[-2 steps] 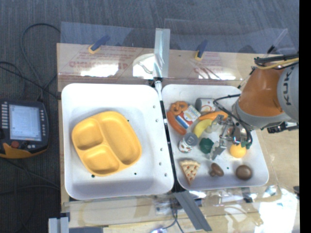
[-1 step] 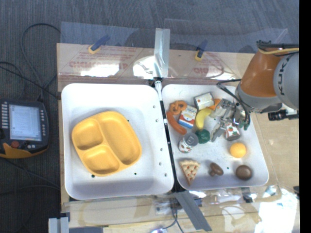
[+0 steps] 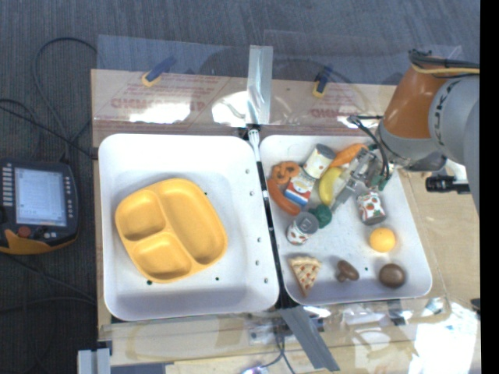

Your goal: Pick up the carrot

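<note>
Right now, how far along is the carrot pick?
Done: the arm has reached into the right bin, and the end effector sits low among the toys, right beside the carrot. In hand: nothing visibly; the carrot lies in the bin next to the small cup and banana. Left: closing on the carrot and lifting it clear.

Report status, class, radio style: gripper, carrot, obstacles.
Gripper low in right bin, beside the carrot; grasp unclear. Carrot lies at bin's back, among clutter. White cup and banana crowd it.
</note>
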You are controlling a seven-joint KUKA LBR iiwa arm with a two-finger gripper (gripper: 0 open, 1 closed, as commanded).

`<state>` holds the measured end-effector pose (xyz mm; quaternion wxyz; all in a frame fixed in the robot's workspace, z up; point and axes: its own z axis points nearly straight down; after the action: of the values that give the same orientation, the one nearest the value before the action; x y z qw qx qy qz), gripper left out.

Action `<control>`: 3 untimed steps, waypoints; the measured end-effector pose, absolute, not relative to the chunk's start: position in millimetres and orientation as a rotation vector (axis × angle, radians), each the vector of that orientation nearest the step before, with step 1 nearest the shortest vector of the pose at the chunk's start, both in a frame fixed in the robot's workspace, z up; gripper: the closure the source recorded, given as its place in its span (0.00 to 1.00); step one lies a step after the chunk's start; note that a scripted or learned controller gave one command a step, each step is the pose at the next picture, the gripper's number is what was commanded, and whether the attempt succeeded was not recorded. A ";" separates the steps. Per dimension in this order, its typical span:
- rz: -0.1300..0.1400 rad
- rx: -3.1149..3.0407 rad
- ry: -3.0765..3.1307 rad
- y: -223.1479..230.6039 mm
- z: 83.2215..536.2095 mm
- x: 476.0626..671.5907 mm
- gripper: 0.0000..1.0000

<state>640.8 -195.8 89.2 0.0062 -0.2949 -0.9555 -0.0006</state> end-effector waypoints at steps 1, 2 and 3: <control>0.001 -1.046 -2.927 -223.0 86.5 655.1 0.00; 0.001 -1.184 -2.915 -223.3 122.9 659.5 0.00; -0.002 -1.400 -2.804 -220.3 91.4 660.3 0.00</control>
<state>660.3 -220.3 91.4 0.0039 -0.4467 -0.8947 -0.0007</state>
